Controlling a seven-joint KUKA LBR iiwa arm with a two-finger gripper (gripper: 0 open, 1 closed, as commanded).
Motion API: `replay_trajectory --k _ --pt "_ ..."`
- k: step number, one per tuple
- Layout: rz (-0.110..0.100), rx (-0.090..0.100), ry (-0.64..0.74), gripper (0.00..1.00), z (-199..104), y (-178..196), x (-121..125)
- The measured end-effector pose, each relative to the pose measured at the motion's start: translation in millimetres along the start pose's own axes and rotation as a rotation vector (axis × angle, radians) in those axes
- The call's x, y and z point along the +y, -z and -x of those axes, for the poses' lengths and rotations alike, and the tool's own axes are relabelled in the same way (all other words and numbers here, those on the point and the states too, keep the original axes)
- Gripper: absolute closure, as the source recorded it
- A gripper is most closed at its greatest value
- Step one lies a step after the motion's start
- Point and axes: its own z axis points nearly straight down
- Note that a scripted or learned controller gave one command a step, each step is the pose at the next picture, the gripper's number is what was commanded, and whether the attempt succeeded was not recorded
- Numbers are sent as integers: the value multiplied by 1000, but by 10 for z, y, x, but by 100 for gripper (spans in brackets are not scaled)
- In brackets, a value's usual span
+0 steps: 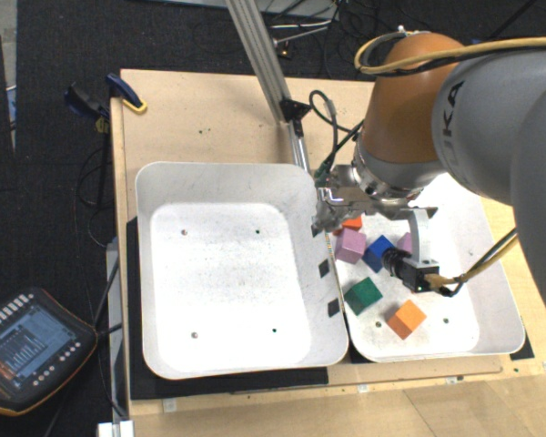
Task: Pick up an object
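Several small blocks lie in the right bin: a lilac block, a blue block, a green block, an orange block, and a small red-orange piece partly hidden under the wrist. Another lilac block peeks out beside the blue one. My gripper hangs low over the bin's far left part, right above the lilac block and the red-orange piece. The wrist body hides its fingers.
The left bin sits beside the right one, their rims meeting near the blocks. A slanted metal pole crosses behind the bins. A teach pendant lies off the bench at the lower left. Cables hang around the wrist.
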Motion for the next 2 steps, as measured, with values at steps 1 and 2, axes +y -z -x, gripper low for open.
replay_trajectory --k 1,2 --pt "3 1 0 100 -492 71 119" --pt "0 -2 -5 0 -457 66 114"
